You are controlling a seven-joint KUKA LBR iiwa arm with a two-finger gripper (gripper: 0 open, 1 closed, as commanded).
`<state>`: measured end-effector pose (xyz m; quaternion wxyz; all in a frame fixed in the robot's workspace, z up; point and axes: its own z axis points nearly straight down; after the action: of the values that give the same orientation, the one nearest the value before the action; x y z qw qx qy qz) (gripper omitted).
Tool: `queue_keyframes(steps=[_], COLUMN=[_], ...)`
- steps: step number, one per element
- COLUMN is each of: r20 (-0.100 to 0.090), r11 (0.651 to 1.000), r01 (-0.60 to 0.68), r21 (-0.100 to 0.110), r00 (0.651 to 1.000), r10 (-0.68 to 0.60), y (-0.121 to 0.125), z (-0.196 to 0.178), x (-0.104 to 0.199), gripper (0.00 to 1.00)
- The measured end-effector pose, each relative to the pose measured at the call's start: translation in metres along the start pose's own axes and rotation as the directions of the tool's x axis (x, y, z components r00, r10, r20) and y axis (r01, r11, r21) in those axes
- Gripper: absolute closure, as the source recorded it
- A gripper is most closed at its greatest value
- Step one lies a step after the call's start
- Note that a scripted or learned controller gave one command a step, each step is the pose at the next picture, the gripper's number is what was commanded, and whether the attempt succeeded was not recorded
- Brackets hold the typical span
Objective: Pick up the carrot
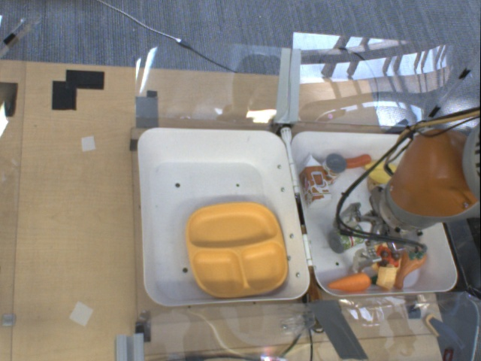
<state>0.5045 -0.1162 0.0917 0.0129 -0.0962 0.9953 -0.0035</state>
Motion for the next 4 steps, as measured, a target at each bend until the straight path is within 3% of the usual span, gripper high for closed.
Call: queue_keyframes(steps=[1, 2, 3, 4], r20=[-0.008, -0.011, -0.005, 0.003], r11=[1.000, 0.830, 0.805, 0.811], r01=[-0.004, -0.558, -0.593, -0.585], r21=[-0.003, 0.002, 0.001, -0.005], r00=[1.000, 0.830, 0.805, 0.811], r10=[0.004, 0.558, 0.593, 0.585], y=[-0.038, 0.015, 0.028, 0.030], z=[-0.077, 0.002, 0.001, -0.013], x=[-0.047, -0.020, 0.006, 0.001], gripper=[0.00, 0.00, 0.00, 1.00])
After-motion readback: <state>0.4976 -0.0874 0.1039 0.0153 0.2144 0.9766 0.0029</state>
